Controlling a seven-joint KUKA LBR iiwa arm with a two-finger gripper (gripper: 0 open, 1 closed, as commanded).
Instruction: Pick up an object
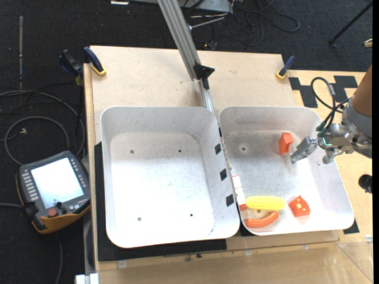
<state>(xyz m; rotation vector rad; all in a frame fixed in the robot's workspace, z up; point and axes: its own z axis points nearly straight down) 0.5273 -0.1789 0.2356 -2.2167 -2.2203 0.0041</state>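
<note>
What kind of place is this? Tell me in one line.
Probably a robotics lab: two white bins clamped on a bench, a teach pendant on the floor with loose cables, and an arm's tool over small toy objects.

Pale wooden bench [154, 76] under two white bins [118, 129], side by side.

From above I see two white bins on my desk [154, 76]. The left bin [118, 129] sits at nine o'clock. In the right bin [254, 123], an orange block [286, 143] lies beside my jaws [307, 148] at three o'clock; a yellow piece [265, 203], orange ring [261, 219] and red block [299, 206] cluster at five o'clock.
</note>
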